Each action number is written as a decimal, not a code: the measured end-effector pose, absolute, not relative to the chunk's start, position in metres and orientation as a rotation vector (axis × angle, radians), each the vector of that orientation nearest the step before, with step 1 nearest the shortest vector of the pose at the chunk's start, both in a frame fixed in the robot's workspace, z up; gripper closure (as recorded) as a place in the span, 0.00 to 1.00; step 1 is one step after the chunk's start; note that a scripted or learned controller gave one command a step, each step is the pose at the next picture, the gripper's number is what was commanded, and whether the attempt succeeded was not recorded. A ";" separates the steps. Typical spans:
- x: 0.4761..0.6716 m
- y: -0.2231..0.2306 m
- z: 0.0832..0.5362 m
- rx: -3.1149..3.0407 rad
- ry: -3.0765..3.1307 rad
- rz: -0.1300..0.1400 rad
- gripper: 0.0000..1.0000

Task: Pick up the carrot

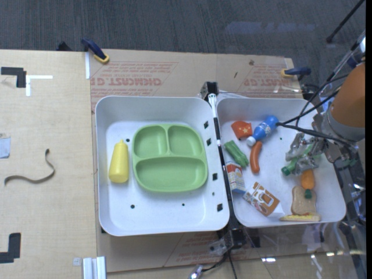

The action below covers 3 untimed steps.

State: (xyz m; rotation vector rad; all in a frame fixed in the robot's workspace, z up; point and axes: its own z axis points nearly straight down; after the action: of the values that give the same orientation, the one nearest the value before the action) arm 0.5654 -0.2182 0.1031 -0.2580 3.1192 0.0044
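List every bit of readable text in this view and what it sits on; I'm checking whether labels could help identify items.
"CHEMCAST GP", printed in red and seen reversed, on the brown protective sheet behind the left bin; the smaller lines under it are too blurred to read.
Same red print at the sheet's right end: blurred.
Snack packet and small can in the right bin: labels too small to read.

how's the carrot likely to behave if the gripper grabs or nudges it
The carrot looks like a small moulded plastic toy, so probably stiff and light. Its smooth, rounded, tapered body could slip between the gripper fingers or roll if nudged. It lies close to the bread slice, which may get bumped.
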 end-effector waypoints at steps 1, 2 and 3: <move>0.524 -0.186 0.212 -0.426 3.106 0.000 1.00; 0.530 -0.126 0.202 -0.441 3.107 0.002 1.00; 0.548 -0.198 0.275 -1.007 2.968 -0.002 1.00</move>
State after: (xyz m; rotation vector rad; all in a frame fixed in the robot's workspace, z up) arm 0.5479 -0.1981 0.2750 -1.0066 2.9677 -0.0021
